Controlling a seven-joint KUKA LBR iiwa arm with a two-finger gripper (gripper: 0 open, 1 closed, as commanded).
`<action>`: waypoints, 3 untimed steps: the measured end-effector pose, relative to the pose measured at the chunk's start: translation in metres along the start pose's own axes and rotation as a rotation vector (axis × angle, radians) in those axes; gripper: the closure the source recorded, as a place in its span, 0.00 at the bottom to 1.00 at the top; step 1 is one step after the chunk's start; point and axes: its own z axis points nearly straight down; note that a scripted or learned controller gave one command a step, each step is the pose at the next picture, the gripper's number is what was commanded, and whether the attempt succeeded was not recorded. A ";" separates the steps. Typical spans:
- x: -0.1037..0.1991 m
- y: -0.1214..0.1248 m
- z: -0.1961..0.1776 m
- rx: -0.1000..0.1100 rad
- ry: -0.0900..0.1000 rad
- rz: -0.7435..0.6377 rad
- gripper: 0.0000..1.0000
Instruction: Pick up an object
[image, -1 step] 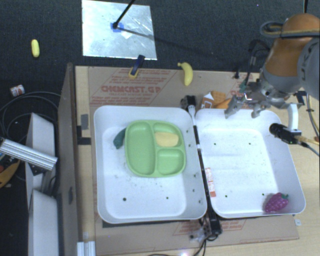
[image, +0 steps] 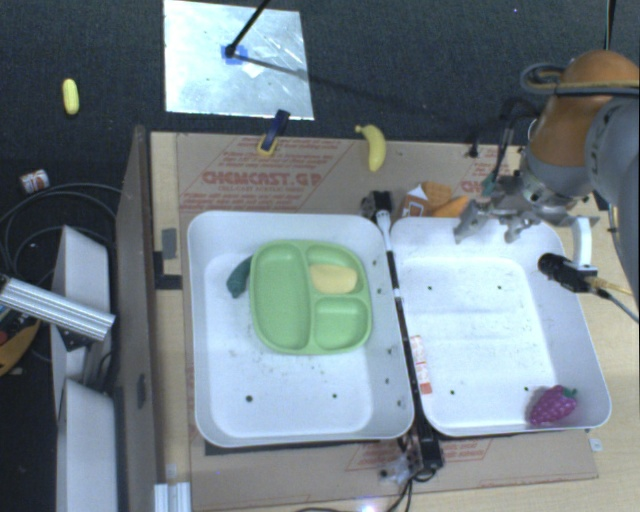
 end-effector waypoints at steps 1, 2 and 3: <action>-0.022 -0.031 0.059 0.004 0.002 0.001 0.00; -0.060 0.002 -0.026 -0.011 -0.003 -0.001 0.00; -0.070 -0.033 -0.006 0.002 0.001 0.000 0.00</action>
